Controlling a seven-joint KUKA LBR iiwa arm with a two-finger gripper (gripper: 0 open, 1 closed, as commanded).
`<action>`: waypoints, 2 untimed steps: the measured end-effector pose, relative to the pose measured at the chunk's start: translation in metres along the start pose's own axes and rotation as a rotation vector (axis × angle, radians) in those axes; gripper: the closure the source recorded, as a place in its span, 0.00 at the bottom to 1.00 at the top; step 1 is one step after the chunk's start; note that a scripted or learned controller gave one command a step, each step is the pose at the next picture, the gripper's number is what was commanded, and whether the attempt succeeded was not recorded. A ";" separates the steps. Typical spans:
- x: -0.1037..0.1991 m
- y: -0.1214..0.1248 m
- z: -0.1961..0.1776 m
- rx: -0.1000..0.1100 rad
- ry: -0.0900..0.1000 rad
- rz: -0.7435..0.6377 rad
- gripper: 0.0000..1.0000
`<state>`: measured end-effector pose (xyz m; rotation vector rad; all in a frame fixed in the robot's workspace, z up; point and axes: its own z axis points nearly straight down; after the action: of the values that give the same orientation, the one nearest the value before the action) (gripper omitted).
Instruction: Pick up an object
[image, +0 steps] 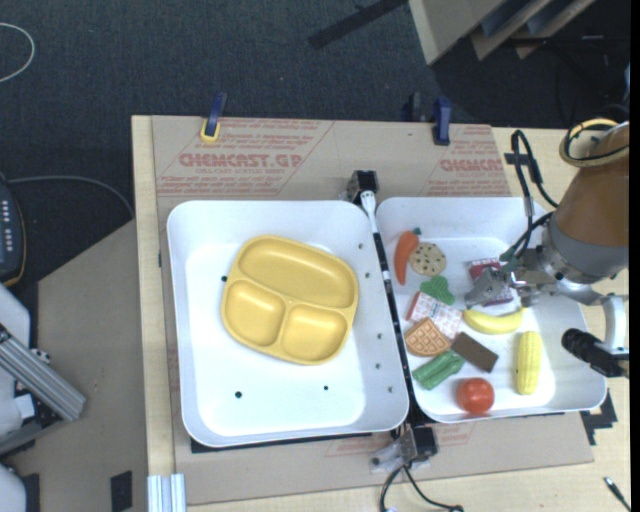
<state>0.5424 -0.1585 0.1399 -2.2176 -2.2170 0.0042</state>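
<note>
Banana (494, 320) is the toy nearest the tool (492, 290), so I take it as the likeliest thing to be picked. It lies in the right bin (455, 212), touching or just below the tool's tip as the camera sees it, between the waffle (428, 337) on its left and the corn cob (527, 362) on its lower right. Its long axis runs roughly left to right across the bin, with a slight curve that bows toward the near rim, and one end points back toward the arm.

The tool hangs low over the middle of the bin, reaching in from the right. Whether it is released or clenched I cannot tell: its tip is a grey blur against a small red and white item beside it, and nothing is clearly between its parts.

Since the banana sits just toward the near side of the tool, the coming move would likely be a short shift that way, with the grasp set across the banana's narrow width rather than along its length. The chocolate bar (474, 352) lies close below and could be nudged.
</note>
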 end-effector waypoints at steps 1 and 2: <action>0.001 0.002 0.050 -0.007 0.000 0.001 0.00; 0.001 0.004 0.035 -0.016 -0.001 0.000 1.00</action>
<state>0.5464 -0.1573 0.1049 -2.2263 -2.2256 -0.0132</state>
